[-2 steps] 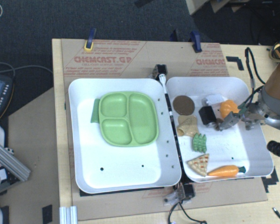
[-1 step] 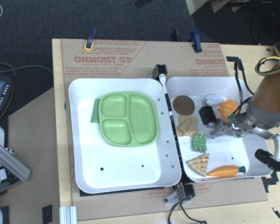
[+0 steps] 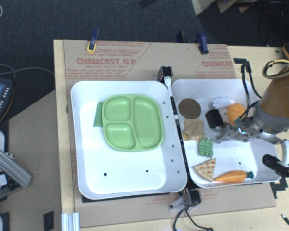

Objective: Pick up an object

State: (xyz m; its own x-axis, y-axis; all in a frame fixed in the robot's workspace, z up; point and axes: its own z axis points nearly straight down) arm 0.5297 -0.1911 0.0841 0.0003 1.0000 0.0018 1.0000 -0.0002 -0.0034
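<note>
A carrot (image 3: 229, 177) lies at the right bin's (image 3: 231, 86) front edge; behind it, the end effector (image 3: 216, 118), grip state unclear.

Claw (image 3: 225, 129) over cluttered right bin (image 3: 241, 86)

Your arm (image 3: 274, 105) enters from the right side of the camera view, and its broad orange band sits uppermost, just above the grey wrist housing. You will see the wrist pitched downward and angled toward the left, carrying the tool low over the right-hand half of the bench. The gripper (image 3: 220, 125) hangs at the end of that wrist, a dark block with grey metal linkage trailing back to the housing. Cables run along the upper side of the arm toward the wrist. A black fitting juts from the lower side of the arm near the right edge. The tool's closure cannot be judged from this angle.
</note>
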